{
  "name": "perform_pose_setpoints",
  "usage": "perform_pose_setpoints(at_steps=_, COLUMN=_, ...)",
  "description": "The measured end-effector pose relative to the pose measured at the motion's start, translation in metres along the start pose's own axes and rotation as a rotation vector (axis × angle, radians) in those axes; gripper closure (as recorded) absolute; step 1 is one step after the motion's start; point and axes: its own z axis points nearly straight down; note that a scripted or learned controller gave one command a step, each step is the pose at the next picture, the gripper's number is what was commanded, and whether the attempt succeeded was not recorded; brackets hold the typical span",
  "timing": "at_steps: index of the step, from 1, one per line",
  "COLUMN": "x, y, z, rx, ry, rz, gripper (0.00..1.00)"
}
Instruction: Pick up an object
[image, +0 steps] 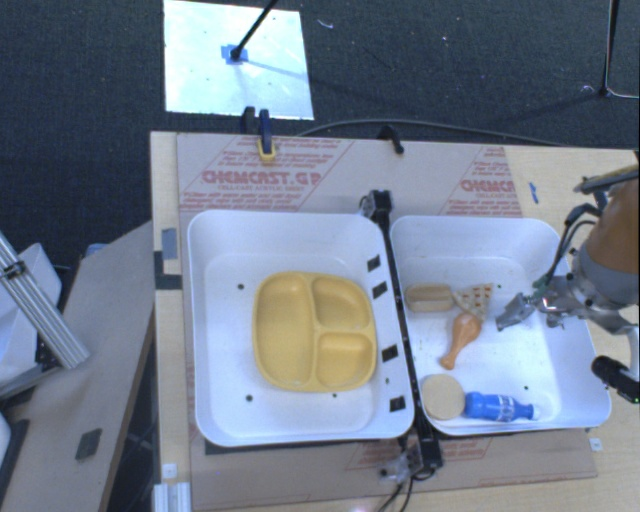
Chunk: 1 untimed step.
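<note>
Arm (612, 240) cut off by right frame edge, only the wrist end visible. Pincer (520, 310) small and blurred over the right bin (500, 232); can't tell its finger state. Waffle-like piece (477, 297) too small to identify for sure. Blue bottle (498, 407) label unreadable. Metal rail (35, 305) at left runs out of frame.

glossy yellow plastic tray (312, 332), smooth white bins (225, 240)

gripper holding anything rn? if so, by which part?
Nothing held. The gripper hangs over the right bin, apart from the chicken drumstick and waffle piece.
</note>
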Motion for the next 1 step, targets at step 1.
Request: perform_pose_setpoints(at_steps=1, x=0.0005, y=0.0002, z=0.0421, rx=-0.002, ry=-0.001, rz=0.0, gripper=0.0)
